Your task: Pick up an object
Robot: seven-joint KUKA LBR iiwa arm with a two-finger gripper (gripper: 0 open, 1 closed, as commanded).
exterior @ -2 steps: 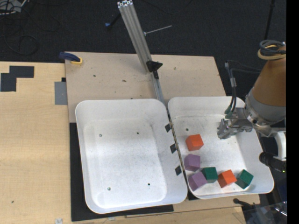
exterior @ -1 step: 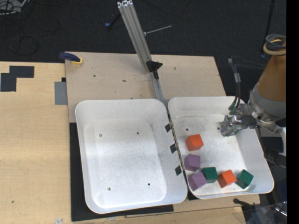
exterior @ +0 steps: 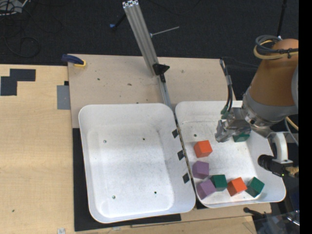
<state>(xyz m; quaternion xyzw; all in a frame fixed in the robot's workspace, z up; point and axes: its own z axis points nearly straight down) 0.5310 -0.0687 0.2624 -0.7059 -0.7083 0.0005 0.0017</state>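
At the far left of the frame we see the pale wooden surface [exterior: 34,145], bare apart from some dark patches near its upper left. Moving right, the left bin [exterior: 97,118] is a shallow white tray with rounded corners, and we see nothing in it but a few dark specks. A slanted aluminium rail [exterior: 141,35] runs from the top centre of the frame down to the seam between the two bins.

The right bin [exterior: 195,112] holds the blocks. An orange cube [exterior: 203,148] sits near its middle. Below it is a purple cube [exterior: 201,169], and lower still a second purple cube [exterior: 205,187] lies near the bin's bottom edge. Just beside that one, to the right, come a green cube [exterior: 219,181], a second orange cube [exterior: 237,185] and a second green cube [exterior: 255,186], forming a rough row along the bottom of the bin.

Above that row, in the right middle of the frame, the end effector [exterior: 228,130] hangs over the bin under the grey and orange arm [exterior: 273,89]. A green block [exterior: 241,137] shows just beside it on its right, partly hidden by the metal parts. We cannot tell whether it sits between the fingers or lies on the bin floor, nor how wide the end effector stands.
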